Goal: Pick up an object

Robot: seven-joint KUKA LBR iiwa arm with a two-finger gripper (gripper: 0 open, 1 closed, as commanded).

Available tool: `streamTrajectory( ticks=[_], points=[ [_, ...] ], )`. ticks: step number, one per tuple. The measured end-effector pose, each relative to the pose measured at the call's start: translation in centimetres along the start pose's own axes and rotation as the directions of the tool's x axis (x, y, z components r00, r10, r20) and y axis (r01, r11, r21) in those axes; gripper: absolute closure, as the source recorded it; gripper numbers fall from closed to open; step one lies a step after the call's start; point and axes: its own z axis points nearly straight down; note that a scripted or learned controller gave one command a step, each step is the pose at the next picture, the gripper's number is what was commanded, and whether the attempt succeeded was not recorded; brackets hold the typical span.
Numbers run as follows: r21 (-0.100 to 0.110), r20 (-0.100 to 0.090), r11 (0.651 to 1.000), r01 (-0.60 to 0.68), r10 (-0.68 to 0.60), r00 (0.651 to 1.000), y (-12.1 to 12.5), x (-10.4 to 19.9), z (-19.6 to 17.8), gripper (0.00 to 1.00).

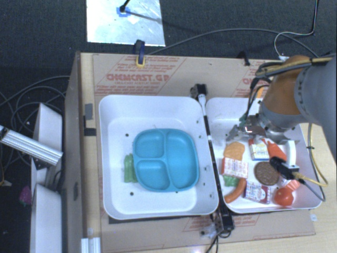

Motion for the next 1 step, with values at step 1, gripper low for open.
streamTrajectory(
  ticks=[1],
  points=[
    [-0.004, 0.001, 1.0, -0.002, 0.002, 1.0, -2.87, 1.41, 1.62, 0.0]
  ],
)
